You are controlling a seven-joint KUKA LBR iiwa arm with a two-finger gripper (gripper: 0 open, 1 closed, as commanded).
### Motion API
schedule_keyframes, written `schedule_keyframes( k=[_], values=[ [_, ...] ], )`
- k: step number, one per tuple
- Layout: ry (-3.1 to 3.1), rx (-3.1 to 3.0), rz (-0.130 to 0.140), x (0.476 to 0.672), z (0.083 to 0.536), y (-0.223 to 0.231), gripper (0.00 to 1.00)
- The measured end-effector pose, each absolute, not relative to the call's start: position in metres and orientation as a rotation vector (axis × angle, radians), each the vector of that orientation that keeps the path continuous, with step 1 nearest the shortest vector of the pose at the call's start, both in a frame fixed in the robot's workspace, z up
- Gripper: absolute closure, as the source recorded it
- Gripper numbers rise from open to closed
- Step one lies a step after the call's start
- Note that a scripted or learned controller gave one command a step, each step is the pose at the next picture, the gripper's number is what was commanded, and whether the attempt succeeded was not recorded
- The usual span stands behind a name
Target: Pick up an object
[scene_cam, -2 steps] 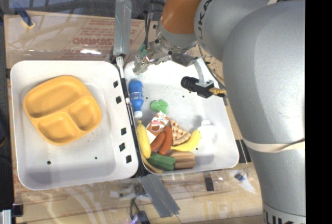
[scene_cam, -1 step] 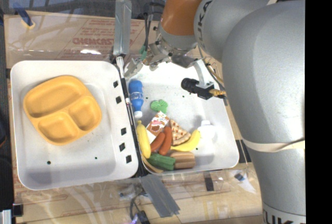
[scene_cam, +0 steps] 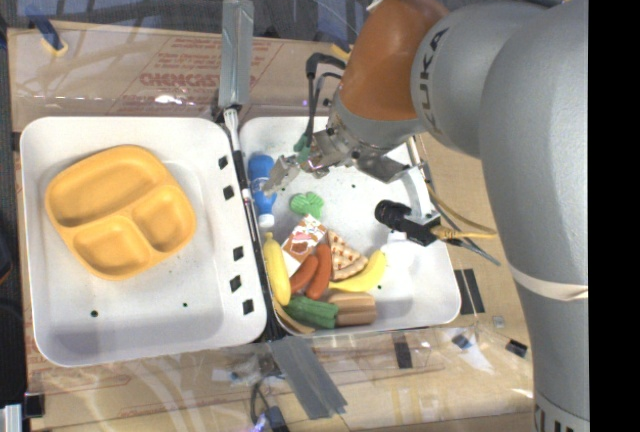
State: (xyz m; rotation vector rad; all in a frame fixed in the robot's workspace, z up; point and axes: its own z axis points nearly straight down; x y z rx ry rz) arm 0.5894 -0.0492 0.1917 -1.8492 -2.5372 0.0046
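Arm (scene_cam: 500, 80) nearest the lens: grey casing, orange band, reaching in from the right over the right bin (scene_cam: 440, 295). Gripper (scene_cam: 312, 152) low at that bin's upper-left part, just above a blue bottle (scene_cam: 261, 172) and a small green piece (scene_cam: 307, 204). Jaw state: cannot tell, the wrist hides it. Nothing visibly lifted.

Toy food heaped in the right bin's lower-left corner: yellow corn or banana (scene_cam: 276, 270), sausages (scene_cam: 312, 272), pizza slice (scene_cam: 346, 260), a second banana (scene_cam: 368, 274), green vegetable (scene_cam: 312, 312).

Left bin (scene_cam: 60, 335) bears a yellow divided tray (scene_cam: 120, 210).

Progress, as judged: approach stage only; grasp and lift both remain.
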Motion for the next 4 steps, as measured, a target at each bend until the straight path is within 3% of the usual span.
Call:
schedule_keyframes(
  k=[1, 2, 3, 4],
  values=[
    [-2.464, -1.948, -0.002, 0.534, 0.095, -0.113, 0.0],
    [-2.469, -1.943, -0.003, 0.535, 0.104, -0.112, 1.0],
    [-2.469, -1.942, -0.002, 0.535, 0.104, -0.112, 0.0],
    [-2.408, -2.023, -0.006, 0.526, 0.195, -0.057, 0.0]
  ],
)
